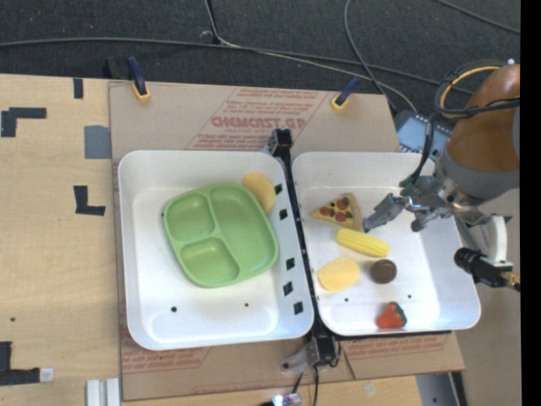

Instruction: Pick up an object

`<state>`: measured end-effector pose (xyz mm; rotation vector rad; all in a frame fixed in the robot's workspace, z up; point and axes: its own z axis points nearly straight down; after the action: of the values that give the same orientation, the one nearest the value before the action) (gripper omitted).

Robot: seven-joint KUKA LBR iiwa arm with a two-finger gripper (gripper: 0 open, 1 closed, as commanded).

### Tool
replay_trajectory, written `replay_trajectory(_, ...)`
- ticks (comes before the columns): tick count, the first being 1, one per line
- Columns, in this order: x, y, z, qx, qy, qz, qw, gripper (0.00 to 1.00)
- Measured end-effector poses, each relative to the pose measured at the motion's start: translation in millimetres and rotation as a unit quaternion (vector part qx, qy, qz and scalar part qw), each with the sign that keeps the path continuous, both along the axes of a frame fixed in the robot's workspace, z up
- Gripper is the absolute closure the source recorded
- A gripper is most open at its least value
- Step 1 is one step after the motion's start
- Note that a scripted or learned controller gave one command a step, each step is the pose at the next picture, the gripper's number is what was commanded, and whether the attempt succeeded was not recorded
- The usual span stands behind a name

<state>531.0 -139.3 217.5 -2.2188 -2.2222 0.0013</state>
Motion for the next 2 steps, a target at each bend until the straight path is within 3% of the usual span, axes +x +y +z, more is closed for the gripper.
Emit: replay_trajectory(2,2,-13,-97,-0.0001,0.002,0.0,1.0,0.0)
